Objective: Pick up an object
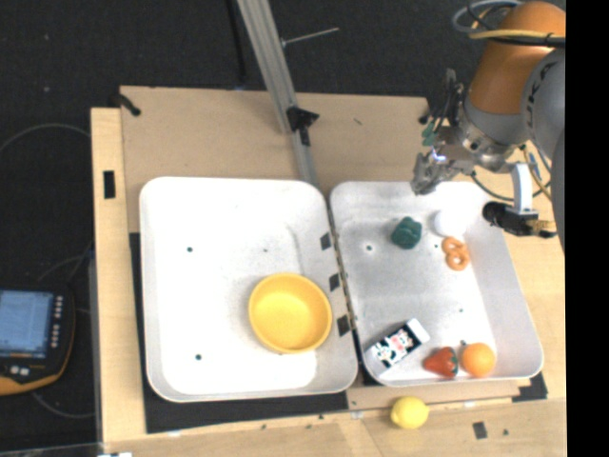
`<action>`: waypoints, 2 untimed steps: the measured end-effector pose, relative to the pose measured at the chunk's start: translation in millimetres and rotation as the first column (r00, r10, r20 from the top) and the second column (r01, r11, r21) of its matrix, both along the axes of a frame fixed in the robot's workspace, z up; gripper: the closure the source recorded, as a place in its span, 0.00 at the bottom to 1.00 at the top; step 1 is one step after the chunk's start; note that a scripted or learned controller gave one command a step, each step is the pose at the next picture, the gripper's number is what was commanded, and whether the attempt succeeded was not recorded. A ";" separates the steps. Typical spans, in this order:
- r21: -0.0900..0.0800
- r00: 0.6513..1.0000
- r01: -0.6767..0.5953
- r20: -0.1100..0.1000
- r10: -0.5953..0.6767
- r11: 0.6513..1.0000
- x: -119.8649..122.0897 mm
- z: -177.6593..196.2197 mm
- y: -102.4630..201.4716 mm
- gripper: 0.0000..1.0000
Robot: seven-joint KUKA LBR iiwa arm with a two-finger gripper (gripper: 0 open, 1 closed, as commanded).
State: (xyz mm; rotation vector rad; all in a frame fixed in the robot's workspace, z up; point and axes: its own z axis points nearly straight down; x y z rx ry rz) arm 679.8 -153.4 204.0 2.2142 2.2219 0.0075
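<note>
Right bin [495, 284] | claw [425, 181] above far rim | green cup [407, 233] near

Arm [509, 65] reaches in from the right, orange band up top, wrist bent down, gripper [425, 177] hanging low at its tip.

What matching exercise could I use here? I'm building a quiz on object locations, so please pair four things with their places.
Things:
1. yellow bowl
2. lemon
3. green block
4. orange

Places:
A. on the bench, outside both bins, by the near edge
B. right bin, near right corner, beside a red pepper
C. left bin, near its right wall
D. right bin, far half, not far from the gripper

Pairs: 1-C, 2-A, 3-D, 4-B
</note>
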 end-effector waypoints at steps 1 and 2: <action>-0.001 1.000 -0.001 0.001 0.001 1.000 1.4 55.2 -1.2 1.00; 0.000 1.000 -0.001 -0.006 0.001 1.000 -25.3 50.7 38.1 1.00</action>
